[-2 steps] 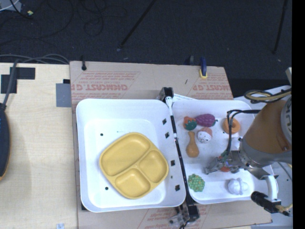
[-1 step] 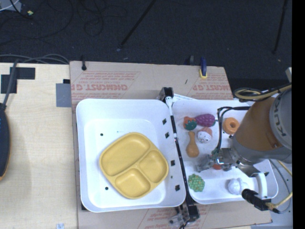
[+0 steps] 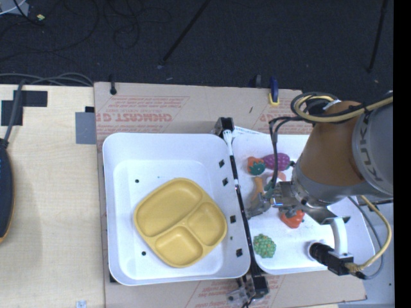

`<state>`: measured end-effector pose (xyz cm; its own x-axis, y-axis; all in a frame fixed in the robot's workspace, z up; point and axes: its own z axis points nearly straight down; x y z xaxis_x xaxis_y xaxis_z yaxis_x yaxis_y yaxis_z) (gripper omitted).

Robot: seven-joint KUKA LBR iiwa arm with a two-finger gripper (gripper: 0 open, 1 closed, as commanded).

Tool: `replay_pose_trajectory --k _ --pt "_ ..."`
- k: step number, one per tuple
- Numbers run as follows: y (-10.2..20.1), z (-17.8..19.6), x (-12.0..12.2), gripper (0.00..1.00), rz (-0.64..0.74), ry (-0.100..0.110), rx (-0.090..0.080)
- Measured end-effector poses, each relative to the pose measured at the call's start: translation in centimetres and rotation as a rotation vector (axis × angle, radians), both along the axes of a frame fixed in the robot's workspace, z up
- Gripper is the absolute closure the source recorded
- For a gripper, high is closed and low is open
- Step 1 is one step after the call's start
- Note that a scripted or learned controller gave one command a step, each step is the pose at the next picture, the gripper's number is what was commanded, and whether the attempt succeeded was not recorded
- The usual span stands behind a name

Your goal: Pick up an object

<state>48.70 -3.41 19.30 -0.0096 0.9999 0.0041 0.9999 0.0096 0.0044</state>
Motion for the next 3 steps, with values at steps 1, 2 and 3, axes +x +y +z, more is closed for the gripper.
replay_pose_trajectory --k 1,2,3 --pt "-0.6 0.3 -0.1 1.0 -0.01 0.011 -0.002" --pt "7.7 7.2 -1.1 1.0 -0.001 0.002 -0.001" --pt "10.1 18.7 -1.0 1.0 -0.005 -0.005 -0.001"
